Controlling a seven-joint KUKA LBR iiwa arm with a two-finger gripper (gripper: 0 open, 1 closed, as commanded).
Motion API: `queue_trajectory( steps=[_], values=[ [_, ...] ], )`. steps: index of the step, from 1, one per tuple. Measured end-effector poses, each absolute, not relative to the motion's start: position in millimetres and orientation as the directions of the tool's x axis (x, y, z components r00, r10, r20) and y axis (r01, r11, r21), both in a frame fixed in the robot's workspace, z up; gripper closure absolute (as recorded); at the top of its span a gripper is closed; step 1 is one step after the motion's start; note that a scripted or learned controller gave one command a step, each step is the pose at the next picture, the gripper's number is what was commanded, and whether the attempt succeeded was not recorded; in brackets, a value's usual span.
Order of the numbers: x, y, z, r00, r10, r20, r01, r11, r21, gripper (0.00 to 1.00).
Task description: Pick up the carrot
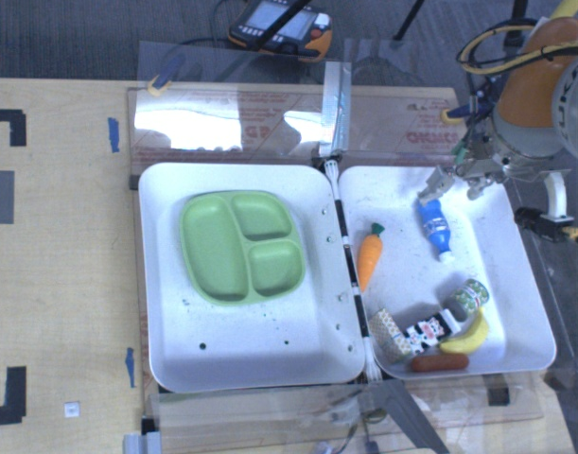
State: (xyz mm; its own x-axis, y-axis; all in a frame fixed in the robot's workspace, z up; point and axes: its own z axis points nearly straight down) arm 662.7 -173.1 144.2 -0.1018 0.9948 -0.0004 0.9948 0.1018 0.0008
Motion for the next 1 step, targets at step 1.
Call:
queue_trajectory(
  steps=[1],
  values=[
    [586.7, -216.8, 217.0, -0.041, 0.999, 0.001, 0.999, 0.041, -0.003, 0.00]
  ],
)
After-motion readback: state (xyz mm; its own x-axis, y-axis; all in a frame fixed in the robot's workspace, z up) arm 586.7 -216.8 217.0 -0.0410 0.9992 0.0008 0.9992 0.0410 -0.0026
